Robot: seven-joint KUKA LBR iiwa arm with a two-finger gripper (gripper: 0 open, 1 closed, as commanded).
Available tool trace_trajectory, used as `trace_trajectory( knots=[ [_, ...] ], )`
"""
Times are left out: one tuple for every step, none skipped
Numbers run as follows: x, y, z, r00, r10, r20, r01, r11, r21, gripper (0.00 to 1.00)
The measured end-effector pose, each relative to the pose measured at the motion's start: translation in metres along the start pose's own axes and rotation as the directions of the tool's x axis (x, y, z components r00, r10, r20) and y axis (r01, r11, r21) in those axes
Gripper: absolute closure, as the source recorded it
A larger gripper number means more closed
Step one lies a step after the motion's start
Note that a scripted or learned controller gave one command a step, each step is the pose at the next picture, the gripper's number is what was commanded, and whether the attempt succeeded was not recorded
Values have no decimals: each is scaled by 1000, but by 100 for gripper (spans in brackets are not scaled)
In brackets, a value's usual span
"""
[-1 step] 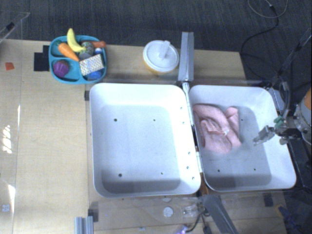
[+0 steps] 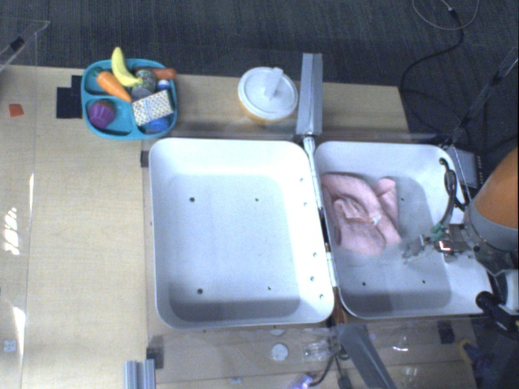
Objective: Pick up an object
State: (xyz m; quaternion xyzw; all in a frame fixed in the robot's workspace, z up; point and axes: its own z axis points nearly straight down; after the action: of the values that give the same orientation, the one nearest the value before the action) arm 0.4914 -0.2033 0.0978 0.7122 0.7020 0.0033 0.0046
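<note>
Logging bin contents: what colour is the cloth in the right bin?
Pale pink cloth, seen in the camera view.

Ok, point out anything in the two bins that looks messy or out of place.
Only the pink cloth stands out: it lies crumpled in a heap in the right bin, up against the wall it shares with the left bin. The gripper sits just to its right.

A light wooden bench is seen under even light, with dark carpet laid beyond its far edge. A thin cable is looped on the carpet.
</note>
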Motion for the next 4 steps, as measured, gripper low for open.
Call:
trace_trajectory(
  knots=[
    [62, 43, 8, 980, -201, 0, 201, 980, -4, 0],
    [73, 49, 8, 998, -66, 2, 66, 998, -2, 0],
    [93, 117, 10, 981, -194, -1, 194, 981, 0, 0],
    [94, 120, -3, 979, -202, 4, 202, 979, -9, 100]
  ],
)
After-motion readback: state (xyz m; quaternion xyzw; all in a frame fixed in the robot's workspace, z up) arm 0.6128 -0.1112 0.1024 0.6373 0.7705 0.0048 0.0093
